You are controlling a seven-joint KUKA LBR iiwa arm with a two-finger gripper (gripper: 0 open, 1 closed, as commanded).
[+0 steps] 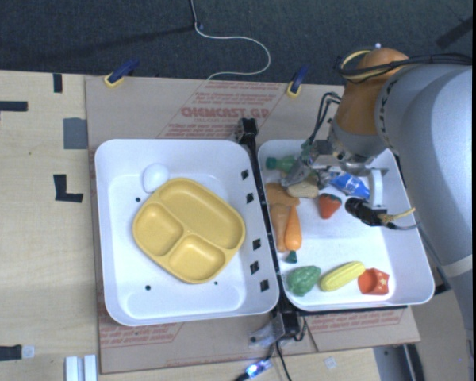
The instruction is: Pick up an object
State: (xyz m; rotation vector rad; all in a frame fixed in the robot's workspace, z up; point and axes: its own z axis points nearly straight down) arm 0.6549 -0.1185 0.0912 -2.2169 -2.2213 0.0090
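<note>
- Cardboard [222,109] covers the wooden bench under two white bins, with dark carpet beyond at the top.
- Nearest, along the right bin's [408,280] front edge, lie a green leafy piece [303,279], a corn cob [341,275] and a red pepper [374,281] in a row, close together.
- Left bin [115,213] holds a yellow divided plate [188,228], with a small white ball [154,176] touching its far-left rim.
- Farther in, a carrot [292,230] lies lengthwise beside a tan, bread-like piece [278,201] against the right bin's left wall.
- A strawberry [328,205] sits just right of them, near a blue item [351,185].
- Gripper [308,167] is low over the right bin's far-left part, above a pale piece [304,189]; whether it is wide or closed I cannot tell.
- A green item [284,163] rests in the far-left corner, just beside the gripper.
- Arm's [428,149] grey body covers the bin's right side.
</note>
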